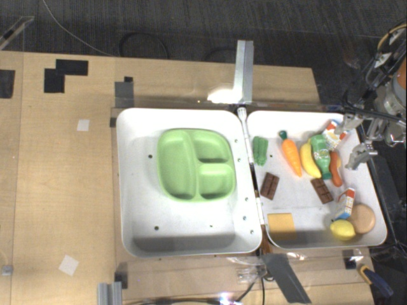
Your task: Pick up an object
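Grey metal two-finger gripper [360, 154] at right white bin [299, 239] edge near orange plastic carrot [291, 155]; claw state: can't tell. Nothing picked yet.

The scene is viewed from a single fixed camera mounted above the table [57, 189], looking down at a slight slant. Both white bins are taken in whole: the left bin [137, 234] sits near the middle of the frame, and the right bin [375, 234] lies toward the right edge. A strip of dark carpet [159, 11] is seen along the top, beyond the table's far edge. The view is set far enough back that wide bare table is shown at the left. The arm [391, 62] is caught only at the upper right edge.
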`<state>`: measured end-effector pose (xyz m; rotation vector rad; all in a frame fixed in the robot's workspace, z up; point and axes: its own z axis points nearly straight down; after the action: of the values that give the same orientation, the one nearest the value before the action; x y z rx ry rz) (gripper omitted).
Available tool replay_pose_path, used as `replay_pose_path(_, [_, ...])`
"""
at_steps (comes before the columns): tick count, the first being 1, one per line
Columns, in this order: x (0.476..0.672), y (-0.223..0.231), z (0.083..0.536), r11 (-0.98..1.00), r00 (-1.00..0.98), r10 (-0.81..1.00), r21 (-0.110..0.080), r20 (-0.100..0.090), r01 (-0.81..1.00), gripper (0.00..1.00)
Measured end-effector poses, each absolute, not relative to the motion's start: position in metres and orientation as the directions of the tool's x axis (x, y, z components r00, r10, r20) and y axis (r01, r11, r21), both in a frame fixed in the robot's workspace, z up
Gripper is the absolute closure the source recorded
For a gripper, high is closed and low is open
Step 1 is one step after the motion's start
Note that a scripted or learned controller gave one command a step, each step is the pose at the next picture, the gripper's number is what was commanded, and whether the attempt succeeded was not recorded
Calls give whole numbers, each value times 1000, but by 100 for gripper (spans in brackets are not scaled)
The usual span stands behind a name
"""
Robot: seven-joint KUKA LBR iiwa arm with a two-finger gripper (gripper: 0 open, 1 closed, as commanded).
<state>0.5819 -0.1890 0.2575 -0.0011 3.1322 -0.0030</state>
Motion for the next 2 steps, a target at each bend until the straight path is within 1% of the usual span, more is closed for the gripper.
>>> replay_pose_path(1, [586,-192,113,1000,-999,0,-6,-32,0,0])
replay_pose_path(2, [556,-97,90,998,-998,-61,1,-17,-61,0])
